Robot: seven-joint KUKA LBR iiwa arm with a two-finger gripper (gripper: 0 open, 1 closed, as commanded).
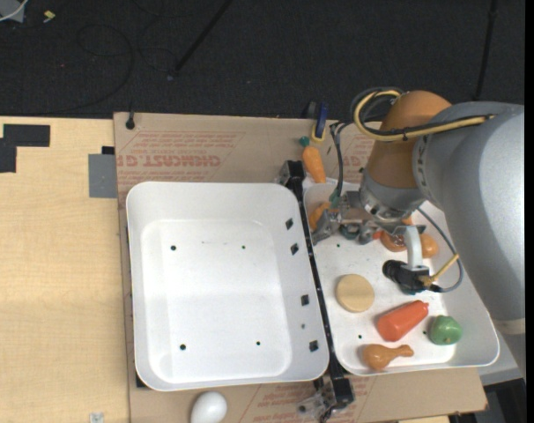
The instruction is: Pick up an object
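The tool (351,223) was largely masked by the arm's wrist (395,170), so the state of its fingers could not be made out. An orange object (423,245) beneath the wrist was half covered, and the right bin's (478,346) far corner was hidden by the arm.

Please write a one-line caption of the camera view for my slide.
KUKA arm's gripper low at the right bin's far end, above a tan disc, red pepper and green fruit.
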